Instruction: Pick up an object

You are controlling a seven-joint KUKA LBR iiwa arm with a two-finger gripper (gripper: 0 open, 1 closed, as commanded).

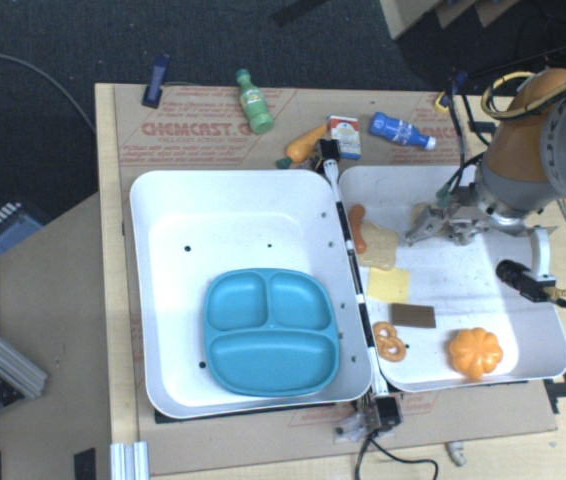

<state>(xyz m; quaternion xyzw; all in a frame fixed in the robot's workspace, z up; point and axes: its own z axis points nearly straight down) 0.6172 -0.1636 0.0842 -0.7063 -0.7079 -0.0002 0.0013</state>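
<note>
Gripper down in the right bin, nothing lifted yet

The gripper [450, 223] sits low over the upper part of the right bin [548, 340], and whether anything is clamped in it I cannot tell from this slanted view; nothing visibly hangs from it. Just beside it to the left lie a pale tan slice [380, 246] and a reddish sausage [357, 227] along the bin's left wall. Further down the bin wait a yellow cheese square [389, 285], a brown piece [412, 316], a pretzel [390, 342] and an orange pumpkin [476, 352], all resting on the floor. The left bin [163, 208] holds a blue divided plate [270, 329]. My read: the pick is at its start, with grasp and lift both left to do.
</note>
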